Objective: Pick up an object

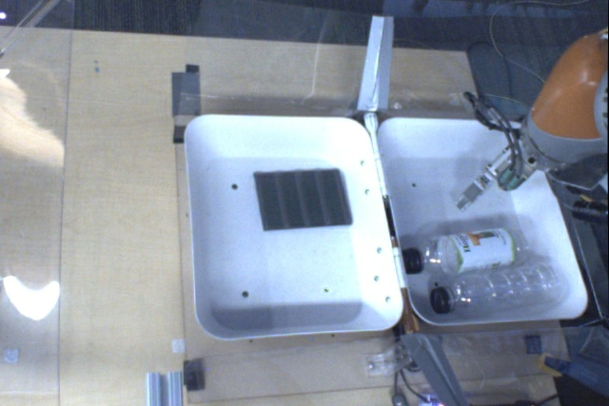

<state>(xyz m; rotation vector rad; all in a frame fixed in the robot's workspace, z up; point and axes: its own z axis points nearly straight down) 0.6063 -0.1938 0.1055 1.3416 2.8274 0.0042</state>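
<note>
Two clear plastic bottles with black caps lie on their sides in the right bin [428, 143], near its front edge. One bottle [471, 251] has a white and green label; the other bottle [500, 286] is unlabelled and lies just in front of it. A dark grey ribbed rectangular pad [303, 199] rests flat in the left bin [219, 233]. My gripper [472, 195] hangs over the middle of the right bin, pointing down and left, a short way behind the labelled bottle and apart from it. Nothing is seen in its grasp.
The grey arm with its orange band [574, 100] reaches in over the right bin's far right corner, with cables [490, 114] looping beside the wrist. A metal divider post [376, 62] stands behind the gap between the bins. Wooden bench lies to the left.
</note>
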